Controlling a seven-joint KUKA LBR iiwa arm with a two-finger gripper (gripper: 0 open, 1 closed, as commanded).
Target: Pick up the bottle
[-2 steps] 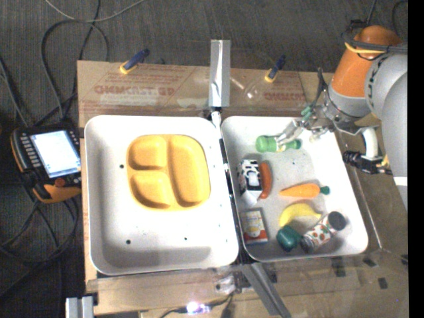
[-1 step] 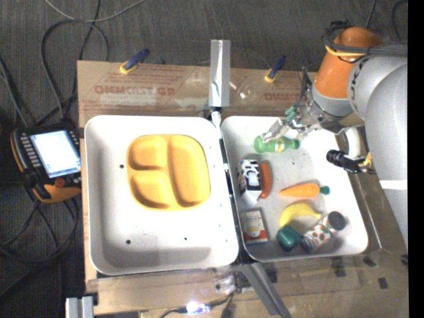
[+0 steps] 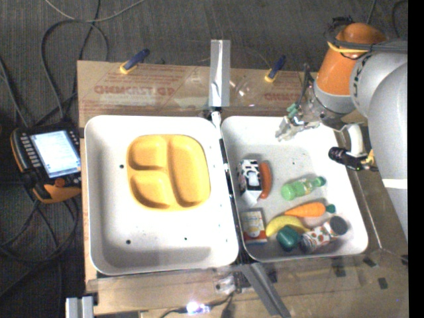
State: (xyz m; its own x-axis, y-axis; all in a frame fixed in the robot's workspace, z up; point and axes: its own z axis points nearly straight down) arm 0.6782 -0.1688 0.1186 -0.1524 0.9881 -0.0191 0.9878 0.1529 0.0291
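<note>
A green clear bottle lies on its side in the middle of the right bin, cap pointing right. My gripper hangs over the far part of that bin, up and a little left of the bottle and well apart from it. It is open with nothing between its fingers. The grey arm with its orange band comes in from the upper right.
In the right bin lie a black-and-white carton, a red sausage, an orange carrot, a banana, a small box, a teal cup and a patterned jar. A yellow divided tray sits in the left bin.
</note>
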